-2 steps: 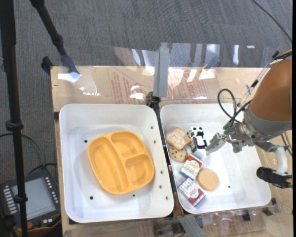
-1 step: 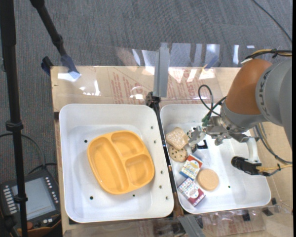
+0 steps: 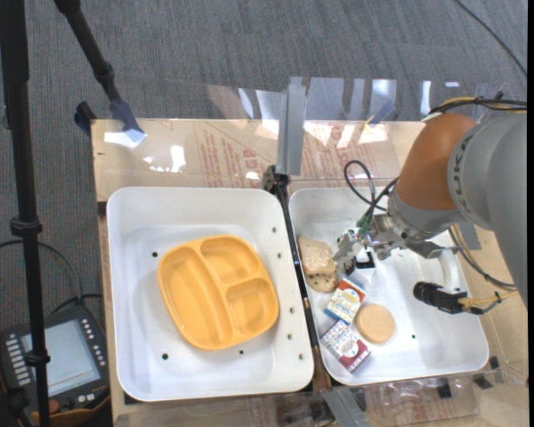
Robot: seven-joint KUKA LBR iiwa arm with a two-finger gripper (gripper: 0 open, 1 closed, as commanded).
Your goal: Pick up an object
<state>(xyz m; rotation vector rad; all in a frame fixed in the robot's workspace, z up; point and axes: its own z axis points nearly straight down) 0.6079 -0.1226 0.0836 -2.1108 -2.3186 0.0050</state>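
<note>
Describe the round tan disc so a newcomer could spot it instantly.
Find the white bin on the right. Near its front edge, the round tan disc lies beside a blue carton and a red carton. It alone is a smooth, plain circle.

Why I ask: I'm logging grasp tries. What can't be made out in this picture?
All in the camera view:
- Gripper: too small and blurred to tell whether it touches the tan lump beside it.
- Tan lump: too blurred to say what it is.
- Blue carton and red carton: print too small to read.
- Right bin: its far right corner is hidden by the arm.
</note>
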